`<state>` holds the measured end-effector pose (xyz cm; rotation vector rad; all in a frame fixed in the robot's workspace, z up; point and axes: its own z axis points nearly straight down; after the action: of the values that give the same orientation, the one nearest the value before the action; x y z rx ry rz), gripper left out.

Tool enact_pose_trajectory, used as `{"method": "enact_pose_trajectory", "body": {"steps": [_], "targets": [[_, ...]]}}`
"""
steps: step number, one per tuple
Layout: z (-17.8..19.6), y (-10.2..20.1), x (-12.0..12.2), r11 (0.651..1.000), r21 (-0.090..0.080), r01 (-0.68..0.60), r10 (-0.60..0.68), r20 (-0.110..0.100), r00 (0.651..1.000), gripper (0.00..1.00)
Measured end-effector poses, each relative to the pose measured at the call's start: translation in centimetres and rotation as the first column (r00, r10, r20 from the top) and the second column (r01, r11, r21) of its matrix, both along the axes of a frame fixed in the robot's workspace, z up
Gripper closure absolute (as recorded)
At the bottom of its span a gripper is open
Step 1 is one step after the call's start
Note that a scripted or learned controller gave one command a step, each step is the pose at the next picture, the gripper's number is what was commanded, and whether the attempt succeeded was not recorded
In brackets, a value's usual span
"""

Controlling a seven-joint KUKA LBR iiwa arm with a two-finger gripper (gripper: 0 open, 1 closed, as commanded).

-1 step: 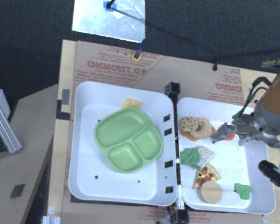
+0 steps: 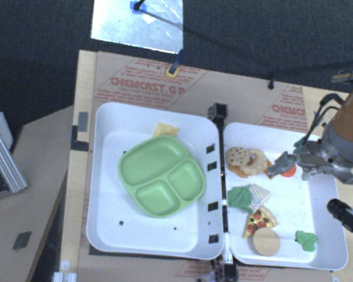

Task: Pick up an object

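Sitting nearest the lens, at the right bin's (image 2: 324, 261) six o'clock: round tan disc (image 2: 266, 242), with pizza slice (image 2: 259, 219) touching at its twelve and small green piece (image 2: 305, 240) lying apart at three. Resting near the bin's centre: green leaf (image 2: 240, 197) beside a patterned wedge (image 2: 260, 193). Lying at ten o'clock: cookie (image 2: 239, 156) overlapping a tan pastry (image 2: 255, 162). Hovering at one o'clock, over a red piece (image 2: 288, 171): gripper (image 2: 283, 164), fingers spread apart, gripping nothing. Filling the left bin (image 2: 99, 223): green divided plate (image 2: 162, 175), yellow scrap (image 2: 165, 130) peeking at twelve.
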<state>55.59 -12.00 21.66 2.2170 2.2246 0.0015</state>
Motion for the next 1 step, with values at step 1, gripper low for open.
{"method": "enact_pose_trajectory", "body": {"steps": [1], "targets": [[-4.43, 0.12, -0.69, 1.0, 0.001, 0.002, -0.002, -0.004, 1.0, 0.0]]}}
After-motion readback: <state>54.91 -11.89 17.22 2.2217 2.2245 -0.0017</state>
